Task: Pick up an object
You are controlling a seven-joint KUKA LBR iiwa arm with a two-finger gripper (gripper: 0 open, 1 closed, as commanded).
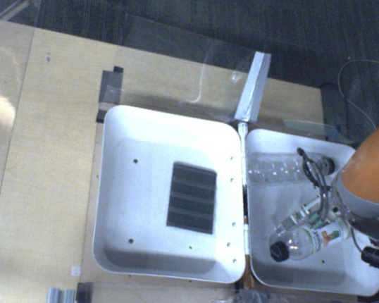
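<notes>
In the camera view, the pick is not yet done as far as I can judge: the clear plastic bottle with a black cap (301, 242) lies on its side on the floor of the right white bin (313, 274), and the tool (320, 207) of the grey arm with the orange band (378, 174) hangs just above this bottle, but I cannot tell if it is released or clenched. Beyond the bottle, near the far wall of this bin, lies a second clear crumpled bottle (276, 169). The bottle's cap points to the near left corner of the bin, so there is little room on that side, while the left white bin (122, 172), beside the bottle's bin on the bench (38, 159), holds just a dark ribbed rectangular pad (193, 198) and gives much free room.
</notes>
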